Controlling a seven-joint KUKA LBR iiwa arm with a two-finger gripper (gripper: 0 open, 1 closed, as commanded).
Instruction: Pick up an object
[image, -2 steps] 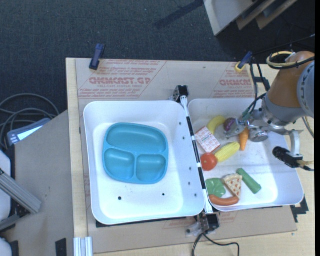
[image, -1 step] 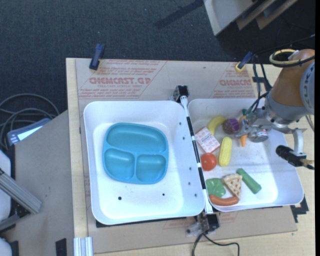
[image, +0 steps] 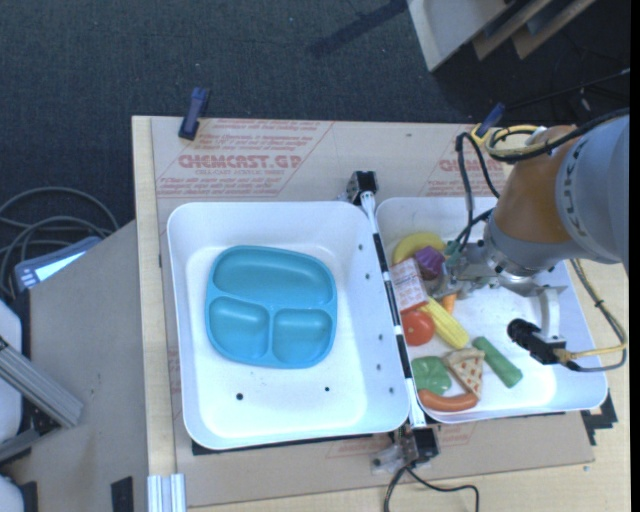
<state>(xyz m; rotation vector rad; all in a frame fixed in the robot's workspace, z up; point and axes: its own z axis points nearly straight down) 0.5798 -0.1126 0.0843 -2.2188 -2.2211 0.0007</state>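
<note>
The bench (image: 240, 160) carries two white bins. The left bin (image: 200, 400) holds a blue divided tray (image: 270, 305). The right bin (image: 580, 390) holds toy food clustered at its nine o'clock side: a banana (image: 412, 245), purple grapes (image: 430, 262), a tomato (image: 418, 326), corn (image: 447, 322), a green pepper (image: 432, 372), a pizza slice (image: 466, 368), a cucumber (image: 497, 362) and a sausage (image: 447, 402). The arm's gripper (image: 462, 272) hangs just beside the grapes; whether the jaws are clenched cannot be told.

The bench (image: 250, 155) bears two white bins (image: 190, 300) side by side
</note>
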